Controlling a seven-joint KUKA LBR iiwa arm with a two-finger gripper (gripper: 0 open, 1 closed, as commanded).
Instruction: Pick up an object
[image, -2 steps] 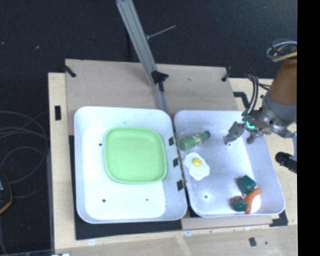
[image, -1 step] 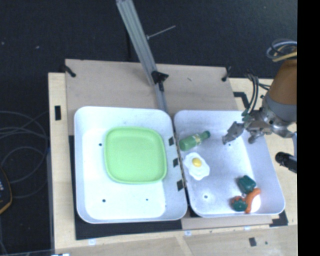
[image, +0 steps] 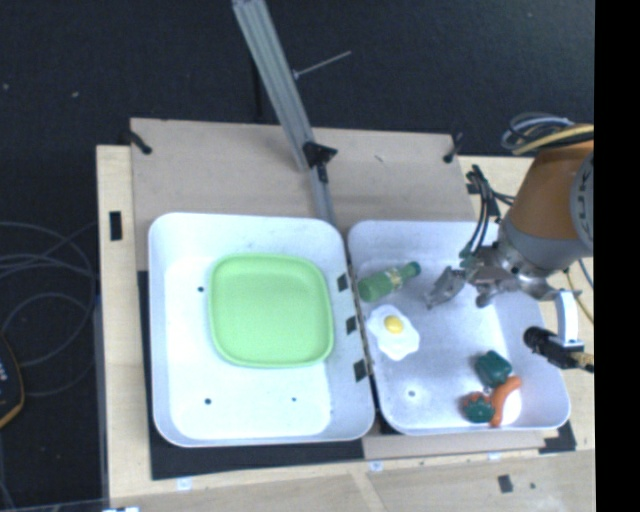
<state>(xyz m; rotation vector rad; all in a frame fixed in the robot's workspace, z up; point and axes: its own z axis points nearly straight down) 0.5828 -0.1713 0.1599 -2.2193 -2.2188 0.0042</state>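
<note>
Overhead, the tool (image: 462, 287) hangs spread open and unladen in the right bin (image: 440, 240), near the green bottle (image: 388, 281).

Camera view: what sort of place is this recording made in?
Probably a robot grasping test bench, not a real kitchen: two shallow white bins side by side, toy food such as a fried egg, and a grey-and-orange arm's gripper over the right bin.

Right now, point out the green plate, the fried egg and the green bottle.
green plate (image: 270, 310), camera view, flat centre
fried egg (image: 394, 325), camera view, yellow yolk
green bottle (image: 377, 286), camera view, green body
</note>
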